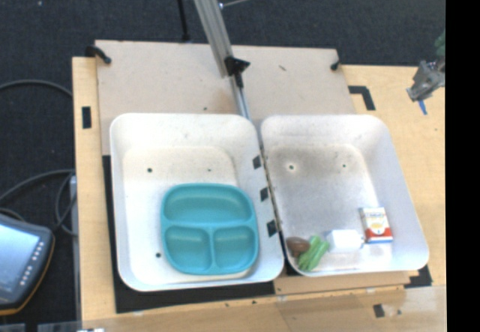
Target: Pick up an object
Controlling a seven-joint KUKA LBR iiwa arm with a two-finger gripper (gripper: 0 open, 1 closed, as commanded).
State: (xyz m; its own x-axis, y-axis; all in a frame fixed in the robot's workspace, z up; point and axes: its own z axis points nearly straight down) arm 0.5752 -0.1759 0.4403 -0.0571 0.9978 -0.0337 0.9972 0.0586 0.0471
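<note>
The right bin point(390, 145) holds a few small items along its near side: a small white and red box point(376, 225), a white block point(344, 239), a green object point(316, 252) and a brown object point(298, 245). A teal divided plate point(209, 228) lies in the left bin point(142, 145). My gripper point(424, 82) shows at the right edge of the view, over the bench beyond the right bin and well away from every object. Its fingers are too small and cut off to read.
A slanted metal pole point(214, 19) rises from the bench at the back between the two bins. Black clips point(264, 193) sit along the seam where the bins meet. A handheld pendant point(19, 261) with cables lies off the bench at the lower left.
</note>
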